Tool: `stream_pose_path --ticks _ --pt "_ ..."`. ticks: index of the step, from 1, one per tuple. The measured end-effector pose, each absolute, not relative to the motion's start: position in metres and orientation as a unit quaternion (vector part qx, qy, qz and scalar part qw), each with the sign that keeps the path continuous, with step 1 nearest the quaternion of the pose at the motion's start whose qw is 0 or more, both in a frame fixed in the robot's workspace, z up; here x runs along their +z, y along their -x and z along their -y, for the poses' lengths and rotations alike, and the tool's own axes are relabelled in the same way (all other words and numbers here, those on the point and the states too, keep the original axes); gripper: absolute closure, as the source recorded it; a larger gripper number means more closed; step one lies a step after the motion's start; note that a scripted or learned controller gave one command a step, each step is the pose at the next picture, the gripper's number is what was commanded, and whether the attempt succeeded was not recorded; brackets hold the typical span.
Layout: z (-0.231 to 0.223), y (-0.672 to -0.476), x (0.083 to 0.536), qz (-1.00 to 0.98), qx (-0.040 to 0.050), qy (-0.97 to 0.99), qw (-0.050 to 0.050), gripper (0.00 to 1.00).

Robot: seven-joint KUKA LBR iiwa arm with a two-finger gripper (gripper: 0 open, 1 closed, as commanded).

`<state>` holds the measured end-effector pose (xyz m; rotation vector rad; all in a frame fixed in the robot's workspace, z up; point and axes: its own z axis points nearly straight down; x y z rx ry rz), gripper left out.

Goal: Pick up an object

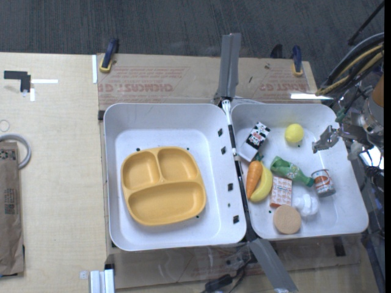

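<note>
Plainly, nothing is picked up yet: the gripper (327, 139) hangs over the upper right part of the right bin (360, 221), its grey tip above bare white floor between the lemon (294, 133) and the small can (322, 182), with no object between its fingers; whether they stand wide or narrow I cannot tell, since they are small and blur into the wrist hardware behind. All candidates for the pick lie in that bin, crowded toward its left and lower parts: a black-and-white carton (258, 135) near the divider, a carrot (253, 178) touching a banana (263, 185), a green bottle (291, 169) lying tilted, a red-and-white packet (281, 192), a round tan disc (286, 220) and a whitish object (307, 204) just beside it. That clustering probably reflects loose dropping rather than tidy setting, and it leaves the lemon and the can as the 2 pieces standing most apart, so either looks the easier target from where the tool hovers. The left bin (113, 163) holds a yellow divided plate (164, 185) with 3 compartments, lying flat in its middle. Most of the arm is cut off at the right edge among cables, the whitish object's identity is unclear, and the labels on packet and can are too small to read.
</note>
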<state>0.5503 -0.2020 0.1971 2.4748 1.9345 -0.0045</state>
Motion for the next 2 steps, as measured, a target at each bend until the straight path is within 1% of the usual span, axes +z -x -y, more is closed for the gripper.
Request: stream_pose_path --ticks 1,2 --pt "0.212 -0.507 0.170 -0.536 -0.0017 -0.844 -0.002 0.00" --pt "0.190 -0.514 0.101 -0.493 -0.0013 -0.870 0.000 0.00"
